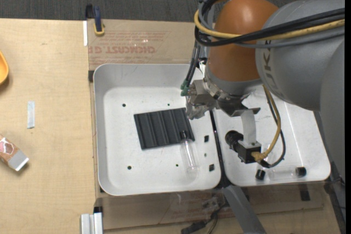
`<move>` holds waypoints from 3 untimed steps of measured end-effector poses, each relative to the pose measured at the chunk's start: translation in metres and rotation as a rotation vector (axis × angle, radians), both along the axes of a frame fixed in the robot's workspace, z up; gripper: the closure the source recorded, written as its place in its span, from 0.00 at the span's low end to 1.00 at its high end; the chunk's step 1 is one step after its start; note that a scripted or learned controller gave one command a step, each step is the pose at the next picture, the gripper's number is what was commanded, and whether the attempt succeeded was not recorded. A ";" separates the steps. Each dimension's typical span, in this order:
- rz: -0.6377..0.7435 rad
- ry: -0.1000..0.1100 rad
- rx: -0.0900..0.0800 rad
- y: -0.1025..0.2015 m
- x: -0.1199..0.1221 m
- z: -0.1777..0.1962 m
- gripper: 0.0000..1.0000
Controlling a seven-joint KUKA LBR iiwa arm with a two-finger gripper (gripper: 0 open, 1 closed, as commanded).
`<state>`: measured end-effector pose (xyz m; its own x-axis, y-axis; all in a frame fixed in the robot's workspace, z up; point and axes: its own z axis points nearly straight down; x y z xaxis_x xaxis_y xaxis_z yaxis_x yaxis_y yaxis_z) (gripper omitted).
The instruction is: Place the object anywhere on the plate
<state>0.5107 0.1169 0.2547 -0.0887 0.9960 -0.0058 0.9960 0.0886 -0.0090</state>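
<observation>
Plate (163, 128), a dark ribbed rectangle, lies flat in the left white bin (109, 161) on the counter (49, 63), with a clear tube (190, 154) touching its lower right corner and the grey arm's hand (196, 107) just above its right edge, grip state indiscernible.

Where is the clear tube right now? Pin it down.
The clear tube lies in the left bin, toward its lower right, its upper end touching the lower right corner of the dark ribbed plate, below the gripper.
</observation>
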 end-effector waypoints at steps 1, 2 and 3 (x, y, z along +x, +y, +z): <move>-0.295 -0.006 0.001 -0.028 0.031 -0.005 1.00; -0.581 -0.007 0.000 -0.027 0.011 0.023 1.00; -0.477 -0.005 0.000 0.036 -0.015 0.000 1.00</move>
<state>0.4953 0.1529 0.2549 0.3785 0.9256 -0.0049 0.9256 -0.3785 -0.0037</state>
